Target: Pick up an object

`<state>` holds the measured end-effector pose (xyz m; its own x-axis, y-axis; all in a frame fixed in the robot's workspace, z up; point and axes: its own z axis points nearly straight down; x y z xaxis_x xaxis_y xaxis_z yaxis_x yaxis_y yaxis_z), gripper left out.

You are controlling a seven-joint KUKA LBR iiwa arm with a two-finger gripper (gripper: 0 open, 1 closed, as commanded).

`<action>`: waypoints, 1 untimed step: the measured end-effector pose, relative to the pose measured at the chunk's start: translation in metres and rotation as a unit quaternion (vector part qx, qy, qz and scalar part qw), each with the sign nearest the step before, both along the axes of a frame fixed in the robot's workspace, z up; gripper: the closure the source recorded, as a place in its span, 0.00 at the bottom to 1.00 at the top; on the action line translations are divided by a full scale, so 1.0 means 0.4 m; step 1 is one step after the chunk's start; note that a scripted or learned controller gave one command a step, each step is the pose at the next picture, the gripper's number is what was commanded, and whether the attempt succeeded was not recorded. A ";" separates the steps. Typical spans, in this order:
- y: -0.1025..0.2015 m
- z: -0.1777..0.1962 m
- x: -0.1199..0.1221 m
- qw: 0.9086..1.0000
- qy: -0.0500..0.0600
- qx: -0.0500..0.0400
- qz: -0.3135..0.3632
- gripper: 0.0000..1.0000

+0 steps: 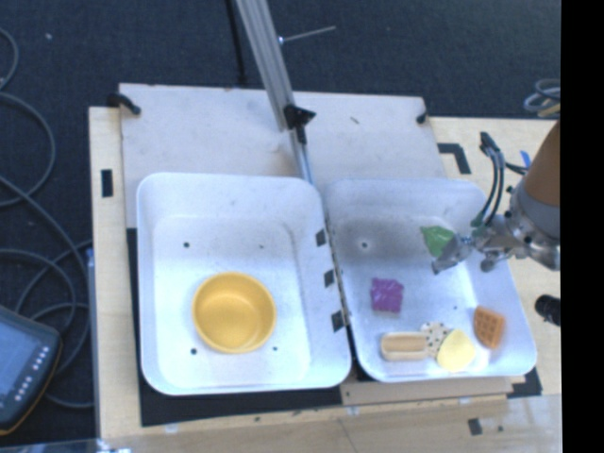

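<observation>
camera view: gripper (457, 251) beside green object (437, 240); no legible writing.

2 white bins (170, 196), 1 yellow bowl (234, 311), and 6 small objects (386, 294).

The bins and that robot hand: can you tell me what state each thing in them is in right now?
Yellow bowl: upright, nothing in it, in the left bin.
Purple block: lying free in the right bin.
Green piece: lying beside the hand, grip unclear.
Tan roll: lying flat by the front wall.
Yellow lump: resting beside the roll.
Orange waffle piece: lying free.
</observation>
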<state>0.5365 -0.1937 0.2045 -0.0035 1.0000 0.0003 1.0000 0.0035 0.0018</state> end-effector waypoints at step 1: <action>0.000 0.000 0.000 1.000 0.000 0.000 -0.001 0.00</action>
<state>0.5365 -0.1938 0.2046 -0.0025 1.0000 0.0005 1.0000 0.0025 0.0022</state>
